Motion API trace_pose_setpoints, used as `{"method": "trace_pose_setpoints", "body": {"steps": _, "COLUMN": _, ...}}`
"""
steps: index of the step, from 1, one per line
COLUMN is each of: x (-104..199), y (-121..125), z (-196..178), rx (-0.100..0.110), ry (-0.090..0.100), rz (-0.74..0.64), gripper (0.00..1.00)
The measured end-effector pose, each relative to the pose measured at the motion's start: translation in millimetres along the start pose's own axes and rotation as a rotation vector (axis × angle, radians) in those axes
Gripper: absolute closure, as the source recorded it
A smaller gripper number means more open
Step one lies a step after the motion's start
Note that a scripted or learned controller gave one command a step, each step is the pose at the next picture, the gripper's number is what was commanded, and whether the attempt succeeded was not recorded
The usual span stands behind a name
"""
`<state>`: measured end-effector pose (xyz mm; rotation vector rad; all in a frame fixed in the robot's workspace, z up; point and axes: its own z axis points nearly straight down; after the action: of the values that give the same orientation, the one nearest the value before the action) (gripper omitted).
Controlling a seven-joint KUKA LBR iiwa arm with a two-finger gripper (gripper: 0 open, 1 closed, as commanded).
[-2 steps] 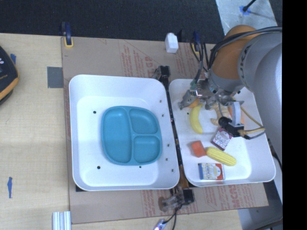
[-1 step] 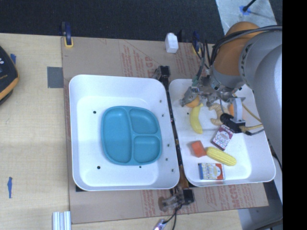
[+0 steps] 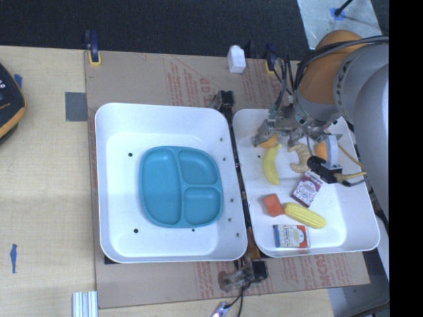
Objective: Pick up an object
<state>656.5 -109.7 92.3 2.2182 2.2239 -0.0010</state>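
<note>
Right bin (image 3: pixel 357 233): banana (image 3: pixel 271 166), corn (image 3: pixel 305 215), red block (image 3: pixel 272 205), two packets; left bin (image 3: pixel 119 233): blue tray (image 3: pixel 180 185); hand (image 3: pixel 285 132) low at the right bin's far end, just above the banana; grip state cannot be told; risk: crowding nearby may foul the grasp.

A pale wooden worktop (image 3: pixel 39 197) carries a brown cardboard sheet (image 3: pixel 165 84) held by blue clamps (image 3: pixel 92 45). Beyond its far edge lies dark carpet (image 3: pixel 165 8) with a pale patch (image 3: pixel 334 8).
</note>
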Motion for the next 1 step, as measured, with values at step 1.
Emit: {"method": "trace_pose_setpoints", "body": {"steps": 1, "x": 12.5, "y": -67.8, "z": 0.7, "rx": 0.004, "ry": 0.0, "rz": -0.001, "gripper": 0.0}}
